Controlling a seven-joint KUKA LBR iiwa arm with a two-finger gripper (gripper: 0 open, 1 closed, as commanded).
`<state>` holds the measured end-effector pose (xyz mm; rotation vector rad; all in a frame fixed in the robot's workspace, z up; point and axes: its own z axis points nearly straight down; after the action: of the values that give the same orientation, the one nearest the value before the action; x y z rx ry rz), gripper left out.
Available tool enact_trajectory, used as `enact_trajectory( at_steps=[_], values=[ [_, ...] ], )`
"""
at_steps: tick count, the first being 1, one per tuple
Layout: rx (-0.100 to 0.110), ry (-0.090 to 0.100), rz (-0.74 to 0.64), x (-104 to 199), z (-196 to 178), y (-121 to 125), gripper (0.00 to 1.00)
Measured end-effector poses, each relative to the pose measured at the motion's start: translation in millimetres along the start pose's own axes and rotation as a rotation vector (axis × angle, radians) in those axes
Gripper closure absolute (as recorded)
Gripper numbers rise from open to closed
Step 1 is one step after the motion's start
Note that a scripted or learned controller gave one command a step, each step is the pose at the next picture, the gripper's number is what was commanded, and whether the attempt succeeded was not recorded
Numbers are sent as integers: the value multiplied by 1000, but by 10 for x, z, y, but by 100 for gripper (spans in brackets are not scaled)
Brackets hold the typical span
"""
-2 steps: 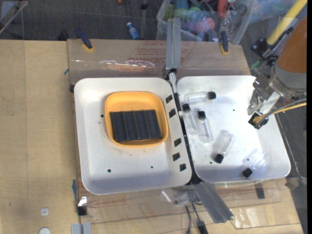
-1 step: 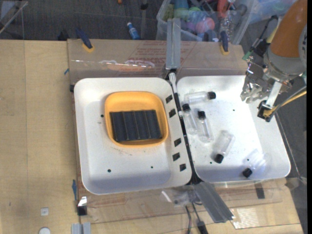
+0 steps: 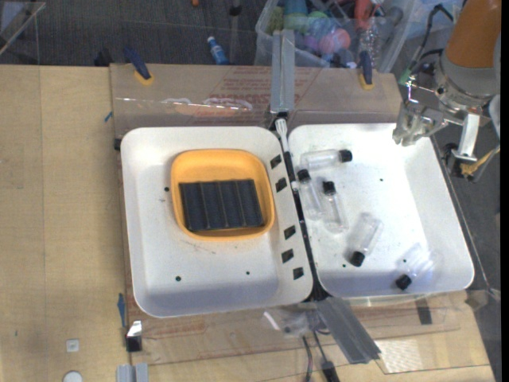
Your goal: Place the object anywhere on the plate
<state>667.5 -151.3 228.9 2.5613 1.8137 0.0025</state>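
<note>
Nearest the right bin's point(image 3: 445, 213) front edge lie two clear black-capped vials point(image 3: 415, 266), three more toward its divider side, well apart from the orange plate point(image 3: 223, 165) holding a dark ridged block point(image 3: 222, 204) in the left bin point(image 3: 143, 213), while the gripper point(image 3: 409, 130), perhaps empty, hangs at the right bin's back corner.

Light falls evenly and fairly bright from above, so the two white bins point(image 3: 374, 281) look nearly blown out, with little surface detail on their floors. Shadows are soft and short, pooling just under the orange plate point(image 3: 184, 165) and along the bin rims. The clear vials point(image 3: 362, 233) show faint glints and nearly melt into the white. The whole picture is slightly soft and grainy; the clutter at the top is darker and blurred, and the arm point(image 3: 475, 30) at upper right is blurred too.
</note>
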Motion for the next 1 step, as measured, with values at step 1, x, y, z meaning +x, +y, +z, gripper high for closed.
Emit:
enact_trajectory(
  at_steps=[1],
  values=[
    [-1,0,-181,-169,-360,61,100]
  ],
)
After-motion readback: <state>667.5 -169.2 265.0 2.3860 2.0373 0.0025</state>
